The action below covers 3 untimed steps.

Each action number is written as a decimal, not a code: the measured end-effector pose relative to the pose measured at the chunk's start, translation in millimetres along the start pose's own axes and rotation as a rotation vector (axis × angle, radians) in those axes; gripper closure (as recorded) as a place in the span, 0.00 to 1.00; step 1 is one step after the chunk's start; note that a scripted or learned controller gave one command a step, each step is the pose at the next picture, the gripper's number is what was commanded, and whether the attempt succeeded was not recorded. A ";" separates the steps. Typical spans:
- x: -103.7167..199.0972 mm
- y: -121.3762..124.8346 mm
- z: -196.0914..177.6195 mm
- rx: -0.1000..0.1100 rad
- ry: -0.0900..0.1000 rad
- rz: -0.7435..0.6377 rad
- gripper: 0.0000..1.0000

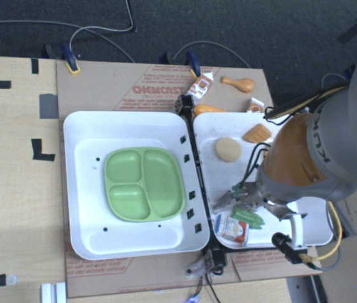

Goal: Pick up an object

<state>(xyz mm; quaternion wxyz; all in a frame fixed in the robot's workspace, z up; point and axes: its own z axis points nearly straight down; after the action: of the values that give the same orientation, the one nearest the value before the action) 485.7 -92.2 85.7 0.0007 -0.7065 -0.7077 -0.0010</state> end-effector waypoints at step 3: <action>-11.8 12.4 -6.8 -0.017 -0.010 0.002 0.00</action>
<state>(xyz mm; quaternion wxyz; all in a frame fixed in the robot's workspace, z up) 498.1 -104.0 92.5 -0.0090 -0.7072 -0.7070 -0.0035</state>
